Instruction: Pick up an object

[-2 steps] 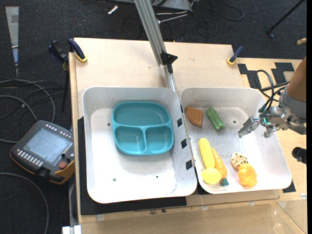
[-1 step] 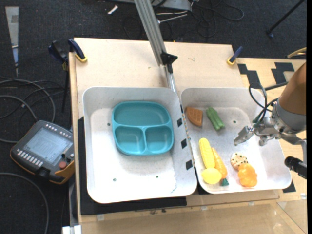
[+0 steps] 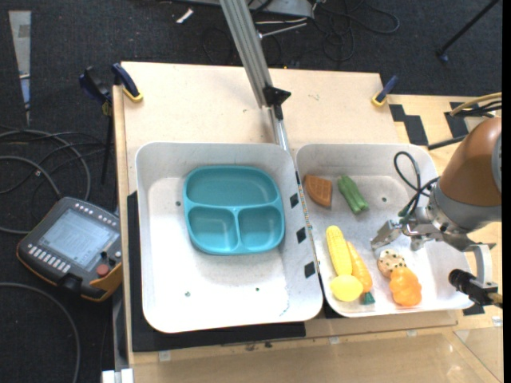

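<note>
Lower right of frame, right bin [image 3: 375,156]: pincer [image 3: 393,236] w/ prongs spread, gripping nothing, hovers just above the speckled cookie [image 3: 390,261], which lies directly below it, orange fruit [image 3: 406,288] adjacent.

The arm [image 3: 479,174] is cut off by the picture's right edge and hides the right bin's [image 3: 375,154] right rim, while the carrot [image 3: 361,271] lies partly under the corn [image 3: 338,250] and lemon [image 3: 346,288] near the front rim.
</note>
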Action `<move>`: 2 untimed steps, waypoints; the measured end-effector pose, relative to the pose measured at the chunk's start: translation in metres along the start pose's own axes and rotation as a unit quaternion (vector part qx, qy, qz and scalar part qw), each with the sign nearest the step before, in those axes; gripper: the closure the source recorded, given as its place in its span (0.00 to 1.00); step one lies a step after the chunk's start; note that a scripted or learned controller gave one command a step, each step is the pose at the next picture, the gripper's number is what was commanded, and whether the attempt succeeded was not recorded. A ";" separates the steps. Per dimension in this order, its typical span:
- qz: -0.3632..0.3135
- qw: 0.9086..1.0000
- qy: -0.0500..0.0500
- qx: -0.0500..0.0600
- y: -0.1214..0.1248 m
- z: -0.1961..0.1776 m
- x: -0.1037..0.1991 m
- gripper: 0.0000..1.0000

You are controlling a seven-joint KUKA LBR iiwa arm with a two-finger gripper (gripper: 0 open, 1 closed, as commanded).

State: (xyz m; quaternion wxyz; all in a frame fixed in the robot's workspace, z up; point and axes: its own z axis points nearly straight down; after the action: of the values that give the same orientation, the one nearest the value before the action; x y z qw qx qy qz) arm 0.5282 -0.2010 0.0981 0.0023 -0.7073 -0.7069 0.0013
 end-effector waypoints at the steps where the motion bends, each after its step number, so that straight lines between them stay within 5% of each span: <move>1: 0.000 1.000 -0.001 -0.003 0.002 -0.014 -0.001 1.00; 2: -0.002 1.000 -0.002 -0.006 0.011 -0.061 -0.004 1.00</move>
State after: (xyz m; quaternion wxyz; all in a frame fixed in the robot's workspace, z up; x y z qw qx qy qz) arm 0.5396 -0.2056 0.1595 -0.0031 -0.7063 -0.7079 -0.0011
